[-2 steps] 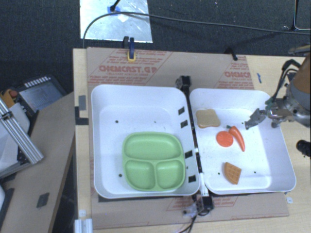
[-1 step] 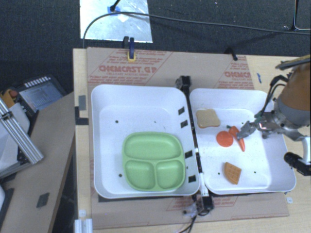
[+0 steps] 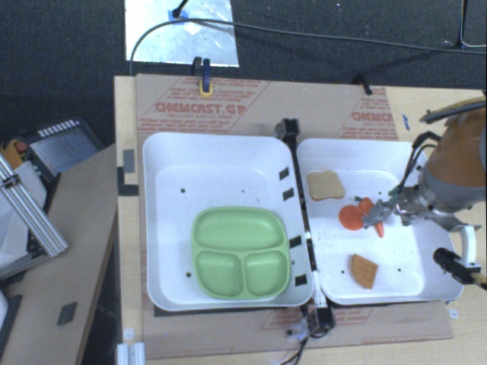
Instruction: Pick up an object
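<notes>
Waffle (image 3: 364, 270) near front rim, open floor toward pincer (image 3: 377, 217).

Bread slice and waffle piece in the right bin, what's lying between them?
The camera view shows an orange-red toy and the gripper between the bread slice and waffle piece.

Arm (image 3: 456, 166) cut off at right edge; orange toy (image 3: 370, 211) partly hidden behind fingers (image 3: 378, 217).
</notes>
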`<state>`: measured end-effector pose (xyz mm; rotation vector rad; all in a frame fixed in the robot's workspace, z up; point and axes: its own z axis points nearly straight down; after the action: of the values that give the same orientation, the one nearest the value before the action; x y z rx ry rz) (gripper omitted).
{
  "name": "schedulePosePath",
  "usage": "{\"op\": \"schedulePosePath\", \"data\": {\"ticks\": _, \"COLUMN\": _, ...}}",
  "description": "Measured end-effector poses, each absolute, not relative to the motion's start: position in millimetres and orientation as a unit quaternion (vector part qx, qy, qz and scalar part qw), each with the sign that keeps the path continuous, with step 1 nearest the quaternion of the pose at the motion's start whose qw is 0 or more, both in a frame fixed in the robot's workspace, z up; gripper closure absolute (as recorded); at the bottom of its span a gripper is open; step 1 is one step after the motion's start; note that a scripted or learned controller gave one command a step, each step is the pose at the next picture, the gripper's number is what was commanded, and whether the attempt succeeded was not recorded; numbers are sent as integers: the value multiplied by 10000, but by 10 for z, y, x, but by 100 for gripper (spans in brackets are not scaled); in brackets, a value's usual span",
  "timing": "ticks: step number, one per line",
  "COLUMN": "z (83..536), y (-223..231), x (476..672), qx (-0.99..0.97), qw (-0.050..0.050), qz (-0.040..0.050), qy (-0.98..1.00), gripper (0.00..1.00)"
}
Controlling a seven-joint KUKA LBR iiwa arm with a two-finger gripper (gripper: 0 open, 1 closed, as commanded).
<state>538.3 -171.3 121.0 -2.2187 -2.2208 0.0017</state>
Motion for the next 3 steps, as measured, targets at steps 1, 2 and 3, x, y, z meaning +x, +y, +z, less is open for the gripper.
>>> {"op": "schedulePosePath", "data": {"ticks": 1, "z": 848, "y": -1717, "x": 5393, "qx": -7070, "qw": -6, "qz": -3, "qy": -7072, "gripper": 0}}
{"op": "schedulePosePath", "data": {"ticks": 2, "z": 977, "y": -1718, "x": 5411, "qx": -7066, "qw": -27, "qz": -19, "qy": -7076, "gripper": 100}}
{"op": "schedulePosePath", "data": {"ticks": 3, "z": 1415, "y": -1725, "x": 5397, "qx": -7061, "qw": -26, "qz": -14, "qy": -7081, "gripper": 100}}
